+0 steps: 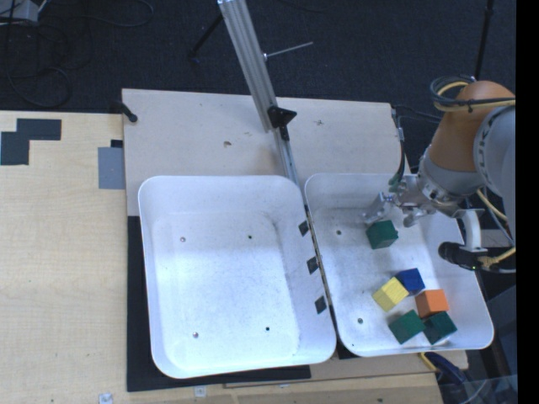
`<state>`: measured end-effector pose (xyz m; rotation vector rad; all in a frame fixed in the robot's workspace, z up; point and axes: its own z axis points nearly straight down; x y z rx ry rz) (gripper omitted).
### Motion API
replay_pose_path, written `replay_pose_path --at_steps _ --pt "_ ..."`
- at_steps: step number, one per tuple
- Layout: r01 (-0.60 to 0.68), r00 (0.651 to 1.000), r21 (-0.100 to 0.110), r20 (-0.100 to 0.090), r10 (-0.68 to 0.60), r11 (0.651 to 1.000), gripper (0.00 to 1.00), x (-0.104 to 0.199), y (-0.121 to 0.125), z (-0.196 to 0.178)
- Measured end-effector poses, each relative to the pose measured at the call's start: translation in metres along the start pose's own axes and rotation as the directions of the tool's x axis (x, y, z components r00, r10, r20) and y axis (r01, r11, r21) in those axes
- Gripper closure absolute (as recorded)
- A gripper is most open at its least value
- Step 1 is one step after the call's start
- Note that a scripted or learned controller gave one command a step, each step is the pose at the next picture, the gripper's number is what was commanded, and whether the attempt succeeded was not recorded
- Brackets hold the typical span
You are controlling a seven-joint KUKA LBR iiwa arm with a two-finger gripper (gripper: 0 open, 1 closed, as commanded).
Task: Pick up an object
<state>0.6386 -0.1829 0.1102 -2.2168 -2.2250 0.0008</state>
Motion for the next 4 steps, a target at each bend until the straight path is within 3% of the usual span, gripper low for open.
replay_pose_path --at_steps 1,2,3,4 --pt "-0.001 1.0 0.002 0.0 0.001 1.0 0.0 0.034 -0.004 0.02" --pt "-0.006 1.0 0.001 0.0 0.006 1.0 0.0 0.041 -0.046 0.019" --pt "-0.001 1.0 -0.001 0.0 0.001 1.0 0.0 0.063 0.002 0.02" --pt "-0.001 1.0 0.003 -0.001 0.001 1.0 1.0 0.063 0.0 0.01"
